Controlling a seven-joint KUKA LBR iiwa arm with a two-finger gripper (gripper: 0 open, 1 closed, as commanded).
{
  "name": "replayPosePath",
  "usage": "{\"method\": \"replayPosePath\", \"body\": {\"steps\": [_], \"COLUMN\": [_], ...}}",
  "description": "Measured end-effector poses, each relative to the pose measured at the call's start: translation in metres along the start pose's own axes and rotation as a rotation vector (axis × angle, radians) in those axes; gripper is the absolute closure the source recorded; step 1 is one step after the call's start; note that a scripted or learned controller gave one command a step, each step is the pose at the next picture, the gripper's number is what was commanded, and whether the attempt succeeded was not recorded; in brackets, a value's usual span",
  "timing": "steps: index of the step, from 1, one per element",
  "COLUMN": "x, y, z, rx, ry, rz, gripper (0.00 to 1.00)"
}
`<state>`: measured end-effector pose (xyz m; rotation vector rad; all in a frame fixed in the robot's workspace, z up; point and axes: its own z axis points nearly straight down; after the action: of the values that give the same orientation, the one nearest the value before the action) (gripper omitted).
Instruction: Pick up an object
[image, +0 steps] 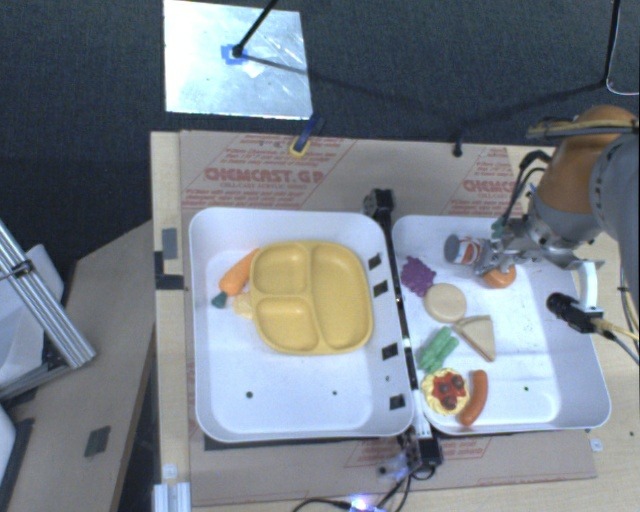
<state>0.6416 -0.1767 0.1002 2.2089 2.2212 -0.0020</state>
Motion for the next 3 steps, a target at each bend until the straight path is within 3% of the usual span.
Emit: {"method": "replayPosePath", "body": {"steps": [2, 3], "x": [0.002, 0.002], "y": [0.018, 0.019], "z": [-0.124, -0.125], "rx": [-0.005, 0.002], "ry": [0.005, 0.006], "rz": [-0.001, 0.000], "gripper": [1.00, 1.00]}}
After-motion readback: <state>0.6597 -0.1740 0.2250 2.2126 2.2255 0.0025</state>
